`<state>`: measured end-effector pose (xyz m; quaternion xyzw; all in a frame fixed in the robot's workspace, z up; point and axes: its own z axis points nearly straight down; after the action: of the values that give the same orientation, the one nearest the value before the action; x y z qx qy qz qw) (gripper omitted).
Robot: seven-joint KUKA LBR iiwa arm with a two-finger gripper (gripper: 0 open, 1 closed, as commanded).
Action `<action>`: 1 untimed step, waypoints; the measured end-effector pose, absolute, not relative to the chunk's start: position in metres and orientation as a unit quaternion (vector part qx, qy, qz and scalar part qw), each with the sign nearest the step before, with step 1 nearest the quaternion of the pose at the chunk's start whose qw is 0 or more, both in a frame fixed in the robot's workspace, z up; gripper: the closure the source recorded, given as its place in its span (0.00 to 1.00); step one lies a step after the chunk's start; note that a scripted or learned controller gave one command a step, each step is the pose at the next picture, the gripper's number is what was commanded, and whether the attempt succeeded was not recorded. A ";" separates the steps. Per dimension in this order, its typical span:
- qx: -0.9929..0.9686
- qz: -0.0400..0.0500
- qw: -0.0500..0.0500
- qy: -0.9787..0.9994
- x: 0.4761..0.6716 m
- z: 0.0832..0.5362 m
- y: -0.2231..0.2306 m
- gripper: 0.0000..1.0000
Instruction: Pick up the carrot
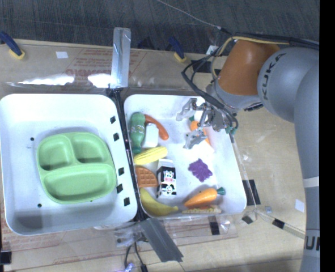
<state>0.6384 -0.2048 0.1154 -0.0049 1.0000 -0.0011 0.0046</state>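
Overhead, the gripper (pixel 196 124) is hanging over the upper right part of the right bin (pixel 235 157), its 2 metal fingers (pixel 185 110) spreading apart. Something small and orange is showing between them, but what it is I cannot tell.

Carrot (pixel 202 197) is lying well below the gripper, near the bin's lower right corner, green top pointing right, apart from the fingers.

Just below the gripper, between it and the carrot, a purple bunch of grapes (pixel 200 169) is lying flat.

Left of the gripper: a green cucumber-like vegetable (pixel 137 128) is lying upright along the bin's left wall, an orange-red pepper (pixel 157 127) is lying beside it, and a small white block (pixel 151 136) is wedged between these 2.

Lower left of the gripper: corn cob (pixel 150 154), then a waffle-like piece (pixel 146 177), a milk carton with cow print (pixel 166 181) and a banana (pixel 157 206) curving along the bottom wall.

Far left of the gripper, the left bin (pixel 11 152) is holding a green divided plate (pixel 75 166) with 3 compartments.

Arm (pixel 292 84), grey with orange band, is reaching in from the right.
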 end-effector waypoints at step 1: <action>0.065 -0.001 0.002 0.998 0.658 0.094 -0.211 0.00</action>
<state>0.6580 -0.2106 0.0937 0.0653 0.9979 -0.0006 0.0021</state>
